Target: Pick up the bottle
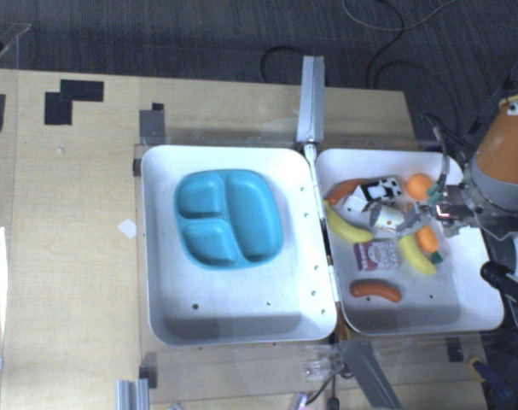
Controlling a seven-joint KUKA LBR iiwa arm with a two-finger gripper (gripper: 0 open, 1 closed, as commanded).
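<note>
Bottle (387, 221) lay in the right bin (463, 310) among bananas, a sausage (375, 290) and an orange (419, 185). End effector (440, 212) hovered just beside it; its grip state could not be told. Left bin (233, 319) held a blue tray (229, 218).

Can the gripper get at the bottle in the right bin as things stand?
Probably yes. The gripper hangs over the right bin, beside the bottle. Nothing covers the bottle from above, though a banana and a carrot crowd it.
</note>
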